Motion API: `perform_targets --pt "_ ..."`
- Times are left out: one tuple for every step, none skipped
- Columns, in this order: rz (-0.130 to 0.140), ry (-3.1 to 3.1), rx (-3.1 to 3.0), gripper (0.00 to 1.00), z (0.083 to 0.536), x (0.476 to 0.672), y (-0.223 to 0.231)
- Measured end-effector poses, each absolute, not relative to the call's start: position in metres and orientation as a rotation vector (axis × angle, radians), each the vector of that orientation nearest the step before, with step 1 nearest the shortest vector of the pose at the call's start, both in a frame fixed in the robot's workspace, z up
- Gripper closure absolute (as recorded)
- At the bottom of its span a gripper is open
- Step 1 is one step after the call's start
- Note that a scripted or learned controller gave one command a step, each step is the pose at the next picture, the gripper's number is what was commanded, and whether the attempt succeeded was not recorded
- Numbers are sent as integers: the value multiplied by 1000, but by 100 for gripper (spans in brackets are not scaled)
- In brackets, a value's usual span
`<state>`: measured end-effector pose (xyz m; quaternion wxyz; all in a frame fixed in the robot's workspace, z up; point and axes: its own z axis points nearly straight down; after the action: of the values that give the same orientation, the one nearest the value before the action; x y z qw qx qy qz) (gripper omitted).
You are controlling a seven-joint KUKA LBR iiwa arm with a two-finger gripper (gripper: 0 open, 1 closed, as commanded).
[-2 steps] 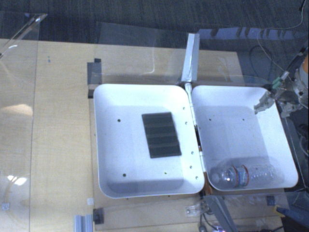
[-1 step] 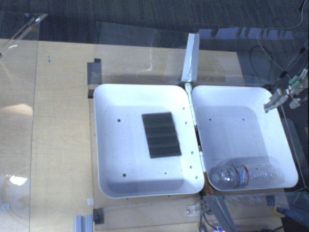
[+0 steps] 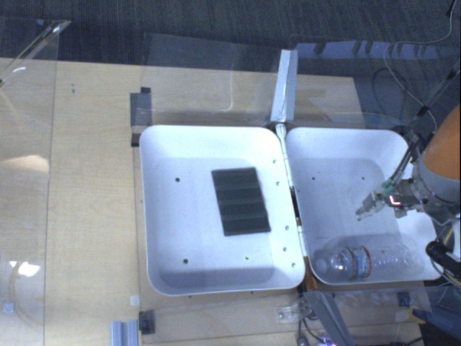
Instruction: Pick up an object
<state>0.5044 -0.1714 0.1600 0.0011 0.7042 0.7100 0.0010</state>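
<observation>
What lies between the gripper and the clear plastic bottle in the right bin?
In the camera view, bare white bin floor separates the gripper from the clear plastic bottle lying on its side nearer the front wall.

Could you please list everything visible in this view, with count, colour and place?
bins: two, white, side by side on the bench.
ridged block: one, dark grey, lying flat mid left bin.
plastic bottle: one, clear with a red-and-blue label, lying on its side at the right bin's near edge.
bench: one, light wood.
gripper: one, grey, over the right bin, above the bottle.
arm: one, orange band, entering from the right.
</observation>
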Motion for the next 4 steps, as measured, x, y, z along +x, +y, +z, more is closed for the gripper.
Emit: perform_targets --pt "15 2222 2203 0 90 492 -103" --pt "16 2232 2194 0 90 535 -83" --pt "6 2228 2208 0 131 580 -138" --pt "13 2212 2219 0 89 579 -85"
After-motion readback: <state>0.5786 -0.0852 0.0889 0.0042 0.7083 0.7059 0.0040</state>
